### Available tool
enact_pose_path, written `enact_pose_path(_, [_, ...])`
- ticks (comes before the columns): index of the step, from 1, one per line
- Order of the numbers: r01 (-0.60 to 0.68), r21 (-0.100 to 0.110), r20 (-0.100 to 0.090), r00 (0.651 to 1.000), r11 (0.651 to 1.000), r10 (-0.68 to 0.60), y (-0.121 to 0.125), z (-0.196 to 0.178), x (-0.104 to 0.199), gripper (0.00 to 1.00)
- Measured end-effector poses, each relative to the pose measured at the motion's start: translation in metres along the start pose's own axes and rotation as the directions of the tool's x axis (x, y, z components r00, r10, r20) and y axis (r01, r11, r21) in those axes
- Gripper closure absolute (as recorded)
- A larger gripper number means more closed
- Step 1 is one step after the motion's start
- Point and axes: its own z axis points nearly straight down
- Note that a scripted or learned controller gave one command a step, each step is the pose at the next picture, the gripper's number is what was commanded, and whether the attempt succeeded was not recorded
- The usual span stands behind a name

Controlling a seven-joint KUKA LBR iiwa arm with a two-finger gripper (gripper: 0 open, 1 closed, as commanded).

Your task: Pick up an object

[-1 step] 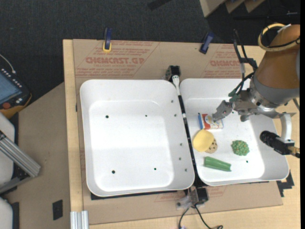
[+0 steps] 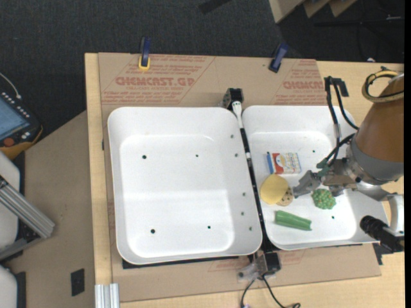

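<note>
1. The gripper (image 2: 307,183) hangs low in the right bin (image 2: 302,117), its dark fingers reaching leftward toward the yellow object (image 2: 273,188). The view is too small and cluttered there to show whether the tips are spread or pressed together, so I cannot tell; nothing is plainly seen between them.
2. Any of the loose things in the right bin could serve as the thing to pick. The yellow object, rounded with a speckled patch on its right side, lies near the bin's left wall, just beside the gripper tip.
3. A green bumpy object (image 2: 324,199) sits under or just beside the wrist, near the gripper's base. A smooth green long piece (image 2: 293,221) lies toward the bin's front edge, apart from the fingers. A flat white card with red and blue print (image 2: 285,163) lies behind them.
4. The arm (image 2: 385,140) enters from the right and leans in at a slant, which would explain why the fingers point sideways at the yellow object rather than straight down; I judge that object the likeliest target.
5. The left bin (image 2: 128,191) holds no loose things, so all choice lies on the right.
6. Hard to make out: whether the fingertip touches the yellow object or stops short, and how much of the green bumpy object the wrist covers. The arm's upper part is cut off by the frame edge.
</note>
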Motion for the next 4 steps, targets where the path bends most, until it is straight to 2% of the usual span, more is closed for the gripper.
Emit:
enact_pose_path(1, [-0.001, -0.01, 0.007, 1.0, 1.0, 0.001, 0.064, 0.106, -0.072, 0.0])
enact_pose_path(2, [0.006, -0.022, 0.01, 1.0, 1.0, -0.006, 0.152, 0.037, -0.117, 0.0])
enact_pose_path(3, [0.007, -0.008, 0.001, 1.0, 1.0, -0.007, 0.192, 0.105, -0.092, 0.0])
enact_pose_path(4, [0.002, -0.002, 0.0, 1.0, 1.0, -0.002, 0.105, 0.102, -0.076, 0.0])
